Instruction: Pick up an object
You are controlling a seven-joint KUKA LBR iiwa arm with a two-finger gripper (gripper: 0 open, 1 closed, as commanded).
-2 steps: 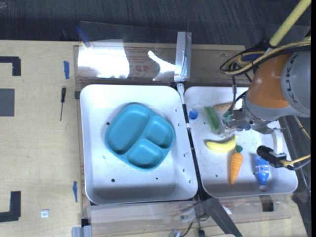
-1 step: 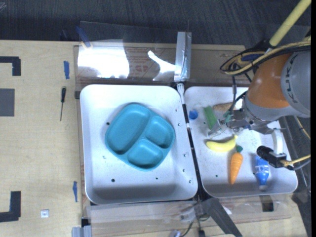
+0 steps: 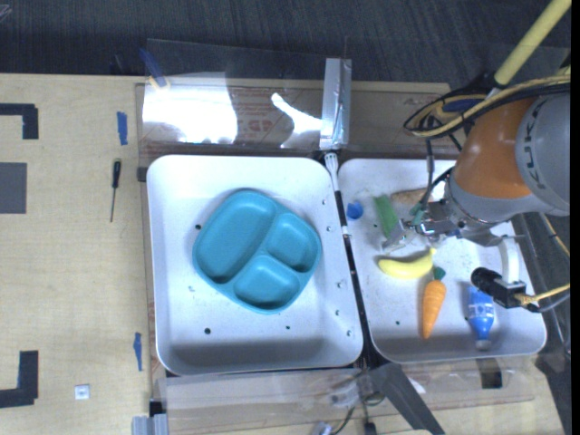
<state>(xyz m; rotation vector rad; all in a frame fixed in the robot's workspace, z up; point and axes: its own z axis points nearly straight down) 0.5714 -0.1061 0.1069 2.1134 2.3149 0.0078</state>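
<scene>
A: What did we record in the left bin [image 3: 168, 243]?

B: We recorded a blue divided plate [image 3: 257, 248], lying flat near the middle of that bin, with three compartments.

A: And in the right bin [image 3: 399, 333]?

B: We noted a yellow banana [image 3: 405, 265] near the centre, with an orange carrot [image 3: 432, 304] just below it, its green top close to the banana's right end. A green object [image 3: 386, 214] lay above the banana, and a small blue cap-like piece [image 3: 354, 211] sat by the bin's left wall. A small bottle with a blue label [image 3: 481, 315] lay to the carrot's right.

A: Where was the hand [image 3: 422, 225]?

B: We saw it low over the right bin, just above and to the right of the banana and beside the green object, below the arm's orange band [image 3: 489, 157]. We could not tell how far it was open, nor whether it had hold of anything.

A: And the tabletop [image 3: 63, 270]?

B: We saw pale wood, marked with black corner shapes.
</scene>
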